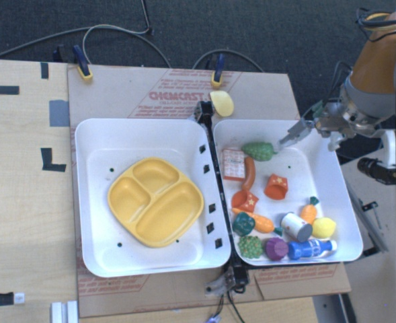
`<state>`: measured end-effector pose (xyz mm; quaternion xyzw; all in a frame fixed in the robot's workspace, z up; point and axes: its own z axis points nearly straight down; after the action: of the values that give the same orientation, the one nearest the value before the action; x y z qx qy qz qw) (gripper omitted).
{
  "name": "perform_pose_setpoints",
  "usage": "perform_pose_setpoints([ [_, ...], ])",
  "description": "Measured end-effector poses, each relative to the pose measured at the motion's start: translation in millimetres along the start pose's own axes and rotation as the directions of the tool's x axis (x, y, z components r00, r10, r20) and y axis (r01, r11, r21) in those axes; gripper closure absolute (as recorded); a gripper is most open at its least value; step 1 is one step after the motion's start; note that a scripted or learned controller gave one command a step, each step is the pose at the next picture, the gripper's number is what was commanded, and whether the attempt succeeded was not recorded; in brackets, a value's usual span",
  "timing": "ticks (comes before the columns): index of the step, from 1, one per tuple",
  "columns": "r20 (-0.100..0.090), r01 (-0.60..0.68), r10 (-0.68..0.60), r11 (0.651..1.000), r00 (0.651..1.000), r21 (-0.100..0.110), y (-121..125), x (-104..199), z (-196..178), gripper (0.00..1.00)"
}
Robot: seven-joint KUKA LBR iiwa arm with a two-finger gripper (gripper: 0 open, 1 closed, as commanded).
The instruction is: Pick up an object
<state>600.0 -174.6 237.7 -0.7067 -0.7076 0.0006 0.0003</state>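
Right bin (332, 180), contents: green pod-shaped toy (258, 151) at the upper middle, nearest the jaws. Below it, left to right: printed card (232, 164) against the left wall, orange sausage (250, 173), small orange cup (276, 187), tilted. Lower cluster, closely packed: red-orange piece (244, 200), teal item (243, 224), carrot (263, 225), grey-and-white can (296, 226), small orange fruit (308, 212), lemon (323, 228), green bunch (250, 247), purple item (275, 249), blue bottle (310, 249) lying flat along the lower wall.

Gripper (293, 134): over the bin's upper right corner, tips just right of the green toy; nothing visible between the jaws; whether they are open or closed cannot be told.

Left bin (90, 180): one yellow divided plate (156, 200), centred.

Counter (23, 180): pale yellow object (222, 103) above the bins' shared wall.
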Motion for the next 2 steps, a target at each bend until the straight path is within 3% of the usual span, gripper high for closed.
perform_pose_setpoints([
  [1,-0.002,0.001,-0.001,1.0,1.0,0.003,67.5,38.3,96.6,0.0],
  [2,0.0,0.0,0.0,1.0,1.0,0.001,1.1,41.6,95.1,0.0],
])
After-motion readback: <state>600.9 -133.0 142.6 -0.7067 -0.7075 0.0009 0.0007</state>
